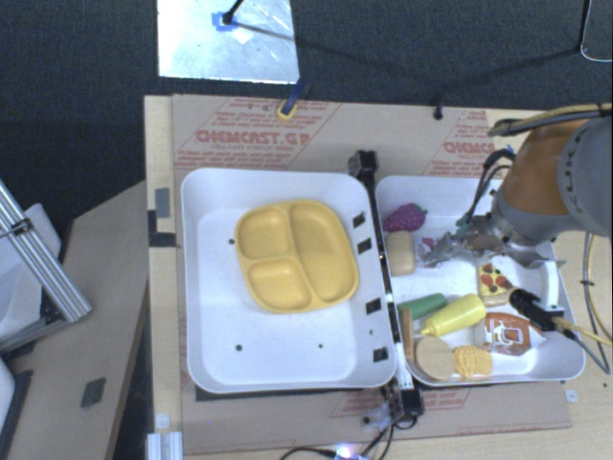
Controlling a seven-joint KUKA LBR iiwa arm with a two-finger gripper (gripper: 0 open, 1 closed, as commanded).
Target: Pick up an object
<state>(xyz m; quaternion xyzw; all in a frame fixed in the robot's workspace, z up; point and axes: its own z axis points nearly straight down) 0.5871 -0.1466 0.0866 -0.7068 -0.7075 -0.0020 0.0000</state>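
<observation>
The right bin [567, 355] holds several toy foods: purple grapes [406, 218], a beige bread piece [400, 253], a green pickle [421, 307], a yellow bottle [456, 315], a pizza slice [495, 282], a red-and-white packet [506, 334], a round cracker [432, 359] and corn [472, 361]. My gripper [442, 248] is low in this bin, just right of the bread and below the grapes. The arm [546, 185] reaches in from the right.
The left bin [206, 353] holds a yellow divided plate [295, 254]. A black divider [375, 257] with clips separates the bins. A shiny metal sheet [228, 27] lies beyond the bench. Cables [584, 333] trail at the right edge.
</observation>
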